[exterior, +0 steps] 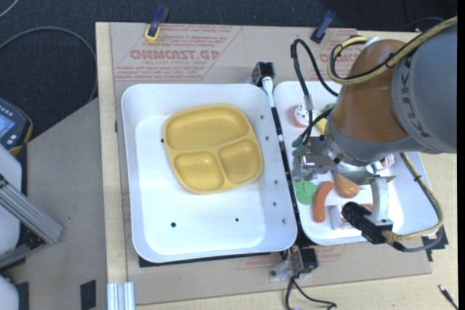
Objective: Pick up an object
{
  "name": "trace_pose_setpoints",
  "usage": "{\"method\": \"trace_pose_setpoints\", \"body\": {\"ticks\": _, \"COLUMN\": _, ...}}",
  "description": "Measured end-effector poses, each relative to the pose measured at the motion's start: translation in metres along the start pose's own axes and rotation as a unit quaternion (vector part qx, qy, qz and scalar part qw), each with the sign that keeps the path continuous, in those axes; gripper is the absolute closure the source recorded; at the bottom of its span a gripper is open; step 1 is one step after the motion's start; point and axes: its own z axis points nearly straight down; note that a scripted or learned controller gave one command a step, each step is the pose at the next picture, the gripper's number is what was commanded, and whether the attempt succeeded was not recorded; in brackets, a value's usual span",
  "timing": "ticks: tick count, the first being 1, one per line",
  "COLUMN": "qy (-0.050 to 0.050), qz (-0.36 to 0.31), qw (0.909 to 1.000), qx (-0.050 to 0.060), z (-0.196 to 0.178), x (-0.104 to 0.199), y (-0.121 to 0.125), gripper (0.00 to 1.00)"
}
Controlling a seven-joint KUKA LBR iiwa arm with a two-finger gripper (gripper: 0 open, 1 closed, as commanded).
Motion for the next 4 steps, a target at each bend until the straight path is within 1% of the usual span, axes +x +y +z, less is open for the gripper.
{"method": "trace_pose_setpoints", "body": {"ticks": 1, "qy": 0.000, "qz": -0.003, "qw": 1.0000, "qx": -0.006, "z": -0.068, "x": 0.073, "y": -0.007, "gripper": 1.00}}
{"method": "trace_pose_setpoints", "body": {"ticks": 2, "qy": -0.002, "qz": 0.002, "qw": 1.0000, "qx": -0.002, "z": -0.064, "x": 0.068, "y": -0.007, "gripper": 0.00}}
{"method": "trace_pose_setpoints", "body": {"ticks": 3, "qy": -0.002, "qz": 0.001, "qw": 1.0000, "qx": -0.004, "z": -0.075, "x": 0.068, "y": -0.007, "gripper": 1.00}}
{"method": "trace_pose_setpoints", "body": {"ticks": 4, "qy": -0.002, "qz": 0.001, "qw": 1.0000, "qx": -0.003, "z": -0.074, "x": 0.068, "y": -0.007, "gripper": 0.00}}
